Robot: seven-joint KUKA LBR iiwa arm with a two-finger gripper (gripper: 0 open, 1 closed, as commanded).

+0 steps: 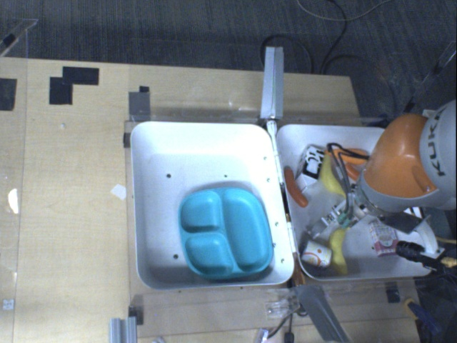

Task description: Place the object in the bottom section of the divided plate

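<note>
A blue divided plate (226, 231) lies in the left white bin (153, 191), with one long section on its right and two smaller ones on its left. My gripper (335, 221) hangs low in the right bin (357, 131), under the orange-banded wrist (398, 166). It is just above a yellow banana-shaped object (338, 252) and a round brown-and-white item (315, 256). Whether anything is between its fingers is hidden.
In the right bin also lie a red sausage (295, 186) by the divider wall, a black-and-white object (310, 161), a second yellow piece (330, 179) and a white packet (383, 239). A metal post (272, 84) stands between the bins at the back.
</note>
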